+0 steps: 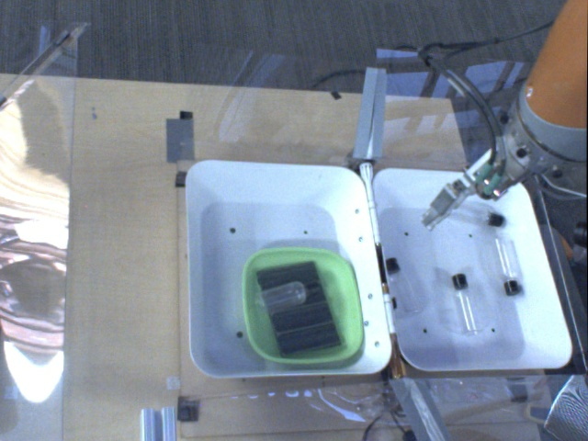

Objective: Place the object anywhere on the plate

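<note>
Green plate [342,283] in the left bin's [211,246] near right corner, bearing a black ridged block [299,315] with a clear vial [285,294] on it; gripper [441,208], grip state indiscernible, over the right bin's [542,338] far edge.

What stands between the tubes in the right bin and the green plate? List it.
The two bins' adjoining walls run between the nearer tube and the green plate. A black block and another tube already lie on it.
</note>
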`<move>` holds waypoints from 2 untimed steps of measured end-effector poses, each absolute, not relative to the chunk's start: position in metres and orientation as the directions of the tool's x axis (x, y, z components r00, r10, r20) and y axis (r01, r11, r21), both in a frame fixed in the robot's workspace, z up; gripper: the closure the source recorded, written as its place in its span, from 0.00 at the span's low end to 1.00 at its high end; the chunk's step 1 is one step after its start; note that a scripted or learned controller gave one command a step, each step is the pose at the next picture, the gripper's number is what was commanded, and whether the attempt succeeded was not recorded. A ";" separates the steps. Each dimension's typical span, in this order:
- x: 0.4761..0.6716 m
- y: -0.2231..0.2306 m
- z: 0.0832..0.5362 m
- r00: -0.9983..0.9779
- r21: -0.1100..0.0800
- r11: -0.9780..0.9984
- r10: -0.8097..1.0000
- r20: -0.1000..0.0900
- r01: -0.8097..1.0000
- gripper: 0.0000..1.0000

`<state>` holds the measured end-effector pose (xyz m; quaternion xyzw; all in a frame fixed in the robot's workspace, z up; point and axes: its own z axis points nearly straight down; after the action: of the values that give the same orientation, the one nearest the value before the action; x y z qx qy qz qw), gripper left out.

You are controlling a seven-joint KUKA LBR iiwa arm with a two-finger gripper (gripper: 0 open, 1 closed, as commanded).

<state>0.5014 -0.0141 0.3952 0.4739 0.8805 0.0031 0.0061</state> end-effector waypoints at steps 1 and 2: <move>0.489 -0.085 0.438 -0.529 0.011 0.529 0.849 -0.010 0.849 0.00; 0.535 -0.024 0.437 -0.497 0.011 0.497 0.868 -0.007 0.867 0.00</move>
<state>0.5355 -0.0243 0.4369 0.5013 0.8653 0.0028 0.0056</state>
